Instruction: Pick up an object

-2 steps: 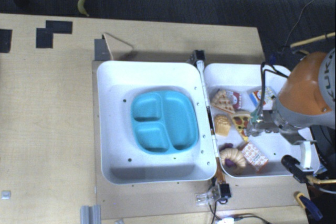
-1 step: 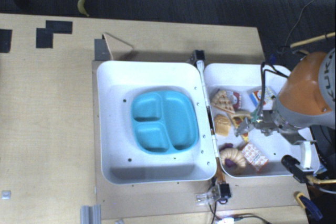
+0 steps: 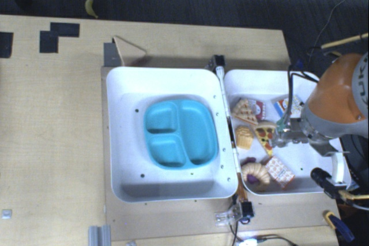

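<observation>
gripper (image 3: 282, 136) state can't tell | over right bin (image 3: 253, 80) by pizza slice (image 3: 264, 135)

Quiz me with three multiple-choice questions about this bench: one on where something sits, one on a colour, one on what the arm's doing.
1. Where does the divided plate lie?
A. left bin
B. right bin
C. on the bench outside the bins

2. What colour is that plate?
A. red
B. blue
C. green

3. Where is the gripper now?
A. over the left bin
B. down in the right bin among the toy food
C. out over the bare bench

Answers: 1 A, the plate fills the left bin. 2 B, it is light blue. 3 B, the gripper hangs in the right bin, beside the pizza slice.
</observation>
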You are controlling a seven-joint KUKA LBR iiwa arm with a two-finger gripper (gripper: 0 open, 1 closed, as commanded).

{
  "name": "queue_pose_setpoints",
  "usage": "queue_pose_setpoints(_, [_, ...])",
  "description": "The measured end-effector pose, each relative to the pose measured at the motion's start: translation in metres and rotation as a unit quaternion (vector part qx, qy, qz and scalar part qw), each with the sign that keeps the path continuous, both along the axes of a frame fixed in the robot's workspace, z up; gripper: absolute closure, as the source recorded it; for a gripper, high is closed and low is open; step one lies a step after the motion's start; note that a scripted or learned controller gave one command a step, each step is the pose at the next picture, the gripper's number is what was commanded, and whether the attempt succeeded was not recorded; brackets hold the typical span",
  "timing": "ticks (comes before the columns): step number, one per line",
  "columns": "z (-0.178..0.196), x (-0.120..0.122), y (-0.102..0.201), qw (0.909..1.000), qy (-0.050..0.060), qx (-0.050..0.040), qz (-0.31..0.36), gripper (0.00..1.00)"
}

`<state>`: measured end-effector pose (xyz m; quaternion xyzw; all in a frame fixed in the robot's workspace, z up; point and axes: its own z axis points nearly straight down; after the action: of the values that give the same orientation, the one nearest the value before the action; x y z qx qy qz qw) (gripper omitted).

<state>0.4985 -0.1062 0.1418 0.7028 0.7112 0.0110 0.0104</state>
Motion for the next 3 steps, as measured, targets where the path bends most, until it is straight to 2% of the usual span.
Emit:
queue_pose_setpoints(1, [0.000,0.000,0.000,1.0000,0.000,0.0001,0.000,0.00])
queue_pose_setpoints(2, [-0.055,-0.010,0.023,0.9999,0.011,-0.0011,-0.005,0.00])
queue_pose_setpoints(3, [-0.043,-0.007,0.023,1.0000,0.008,-0.0013,-0.004,1.00])
